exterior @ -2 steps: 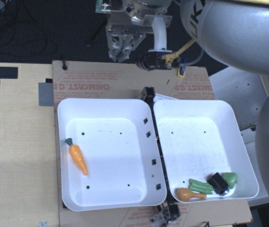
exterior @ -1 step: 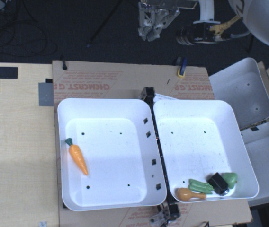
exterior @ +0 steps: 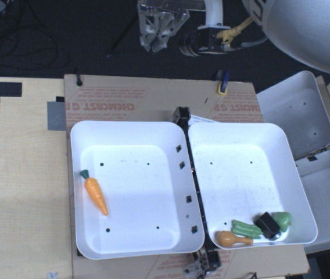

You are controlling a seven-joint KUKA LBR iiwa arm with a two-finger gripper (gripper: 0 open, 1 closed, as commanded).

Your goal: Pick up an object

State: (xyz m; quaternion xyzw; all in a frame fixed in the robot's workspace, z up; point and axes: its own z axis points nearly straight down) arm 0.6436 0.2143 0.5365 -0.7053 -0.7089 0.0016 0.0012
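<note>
An orange toy carrot [exterior: 96,195] with a green top lies at the left side of the left bin [exterior: 127,131]. In the near right corner of the right bin [exterior: 240,131] sit a green pod-like toy [exterior: 246,229], a black block [exterior: 267,225], a green piece [exterior: 283,218] and an orange pear-shaped toy [exterior: 232,239], bunched together. My gripper [exterior: 158,38] hangs high at the top of the view, above the dark floor beyond the bench, far from both bins. Nothing is between its fingers.
Both bins rest on a cardboard sheet [exterior: 153,100] on the wooden bench [exterior: 20,173]. A black clamp strip [exterior: 189,179] joins the bins. The grey arm body [exterior: 296,16] fills the upper right. A white panel [exterior: 296,112] lies right of the bins.
</note>
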